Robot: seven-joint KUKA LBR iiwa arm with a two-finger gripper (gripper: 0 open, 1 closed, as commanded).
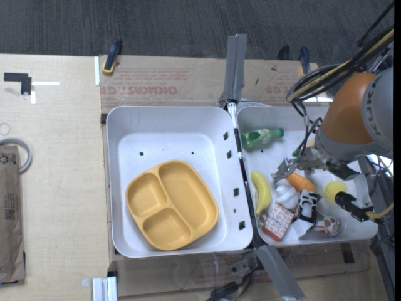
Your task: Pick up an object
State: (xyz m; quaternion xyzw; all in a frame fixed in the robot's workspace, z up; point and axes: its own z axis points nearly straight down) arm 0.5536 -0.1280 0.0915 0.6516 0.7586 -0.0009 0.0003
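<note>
Two white bins are set side by side on a desk. The pincer (289, 167) is lowered into the right bin (276, 113), fingers spread narrowly and empty, just above an orange object (301, 182), likely for grasping.

I'm looking down on the bench (50, 187), which is carrying two white bins side by side: the left bin (116, 187) and the right bin (276, 238), their inner walls touching. Cardboard (163, 80) is lying flat behind them. A brown bag (11, 212) is sitting at the bench's left edge, with a grey ring (25, 152) just beside it.
</note>
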